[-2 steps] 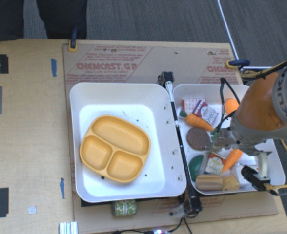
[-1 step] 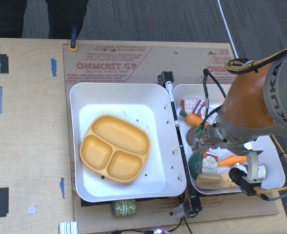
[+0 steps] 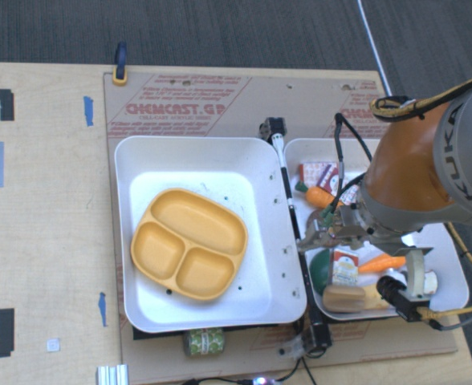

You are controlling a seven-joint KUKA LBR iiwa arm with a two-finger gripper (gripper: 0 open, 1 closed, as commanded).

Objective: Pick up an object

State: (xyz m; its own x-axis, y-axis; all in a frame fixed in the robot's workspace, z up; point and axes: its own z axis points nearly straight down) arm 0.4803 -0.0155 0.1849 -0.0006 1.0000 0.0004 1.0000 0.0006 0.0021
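The arm (image 3: 417, 167) comes in from 3 o'clock and hangs over the right bin (image 3: 453, 283). Its gripper (image 3: 332, 235) is low at the bin's 9 o'clock side, near the wall between the bins — how wide it stands, or whether it has hold of anything, I cannot tell.

Things to pick lie in this bin: a green round object (image 3: 321, 269) just below the gripper, a small white carton (image 3: 345, 267) beside it, an orange carrot (image 3: 383, 262) toward 3 o'clock, a tan bread-like piece (image 3: 344, 298) at 6 o'clock, and a red-white packet (image 3: 318, 172) at 12 o'clock.

The left bin (image 3: 132, 215) holds a yellow divided plate (image 3: 189, 243) — near its middle.
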